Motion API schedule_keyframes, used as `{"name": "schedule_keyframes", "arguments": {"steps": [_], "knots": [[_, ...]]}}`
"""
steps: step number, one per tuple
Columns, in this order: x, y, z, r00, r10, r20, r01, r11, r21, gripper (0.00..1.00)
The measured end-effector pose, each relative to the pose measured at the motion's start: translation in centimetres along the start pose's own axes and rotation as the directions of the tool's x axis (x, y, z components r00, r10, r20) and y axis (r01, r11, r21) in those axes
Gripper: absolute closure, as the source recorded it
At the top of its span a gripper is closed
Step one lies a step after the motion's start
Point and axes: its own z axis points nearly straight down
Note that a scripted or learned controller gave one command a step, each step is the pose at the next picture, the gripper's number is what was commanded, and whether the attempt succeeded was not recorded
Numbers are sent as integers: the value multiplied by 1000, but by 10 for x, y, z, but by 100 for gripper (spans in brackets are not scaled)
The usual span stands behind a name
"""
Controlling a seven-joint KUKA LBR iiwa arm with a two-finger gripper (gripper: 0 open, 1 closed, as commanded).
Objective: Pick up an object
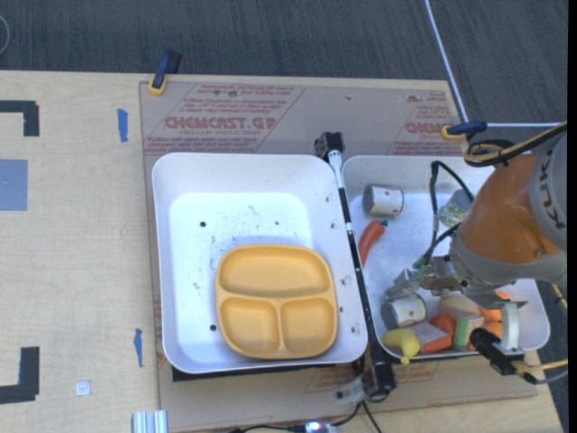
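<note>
Inside left bin point(180, 242): smooth yellow three-compartment plate point(276, 298).

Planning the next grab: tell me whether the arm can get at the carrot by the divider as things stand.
Probably yes. The carrot lies alone on bare floor of the right bin, nothing on top, with the arm close by on its right.

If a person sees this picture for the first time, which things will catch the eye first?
First the yellow divided plate, lying in the left bin toward its near side. Then the arm's orange band, low over the right bin, where small toy foods crowd the near edge and a carrot lies by the divider.
</note>
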Motion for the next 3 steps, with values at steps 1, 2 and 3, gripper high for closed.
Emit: {"name": "schedule_keyframes", "arguments": {"steps": [1,2,3], "knots": [[0,2,-11,1000,1,1,-1,1000,-6,100],[-14,58,0,1000,0,0,0,1000,2,100],[-14,58,1,1000,0,0,0,1000,3,0]]}}
